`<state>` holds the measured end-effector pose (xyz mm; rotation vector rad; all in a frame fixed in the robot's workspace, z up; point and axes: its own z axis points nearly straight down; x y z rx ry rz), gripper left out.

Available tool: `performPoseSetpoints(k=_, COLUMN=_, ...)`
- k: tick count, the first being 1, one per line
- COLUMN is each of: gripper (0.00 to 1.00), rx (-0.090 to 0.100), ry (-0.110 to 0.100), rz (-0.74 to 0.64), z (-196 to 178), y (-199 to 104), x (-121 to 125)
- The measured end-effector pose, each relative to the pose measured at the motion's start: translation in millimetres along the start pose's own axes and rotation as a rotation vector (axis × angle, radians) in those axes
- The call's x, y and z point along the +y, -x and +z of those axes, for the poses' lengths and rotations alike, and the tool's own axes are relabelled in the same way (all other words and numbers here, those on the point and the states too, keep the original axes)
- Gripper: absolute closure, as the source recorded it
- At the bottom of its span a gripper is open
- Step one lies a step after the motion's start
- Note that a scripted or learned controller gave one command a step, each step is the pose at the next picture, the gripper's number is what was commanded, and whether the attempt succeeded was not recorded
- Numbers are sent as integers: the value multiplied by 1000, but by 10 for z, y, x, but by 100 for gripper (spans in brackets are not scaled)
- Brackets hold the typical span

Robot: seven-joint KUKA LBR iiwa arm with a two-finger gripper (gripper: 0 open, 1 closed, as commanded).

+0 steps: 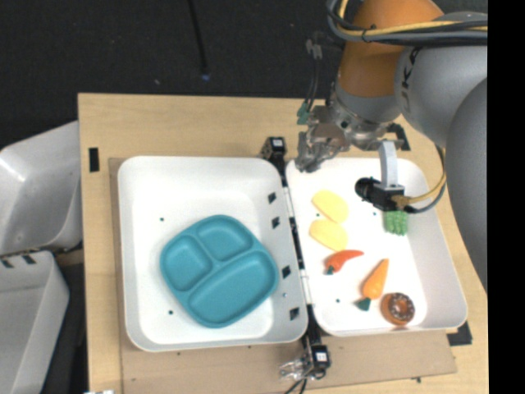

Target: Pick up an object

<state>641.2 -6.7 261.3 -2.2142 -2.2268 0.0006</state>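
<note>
A pale wooden bench [189,121] carries two shallow white bins side by side, touching along a hinged seam: the left bin [135,220] and the right bin [435,277]. They cover most of it.

We see the claw [310,158] low over the right bin's [435,298] far-left corner; yellow pieces [330,206], red pepper [342,259], carrot [376,279], doughnut [399,308] lie nearby; left bin [135,302] holds a blue tray [217,270].

Teal divided plate [217,271]; white bins [135,220]; two yellow pieces [330,205]; orange carrot [376,278]; red pepper [342,259]; green block [397,222].
</note>
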Motion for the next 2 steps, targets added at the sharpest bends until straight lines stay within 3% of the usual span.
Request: performPoseSetpoints(k=2, gripper=100, rx=0, ry=-1, rz=0, z=169, y=-959, x=-349)
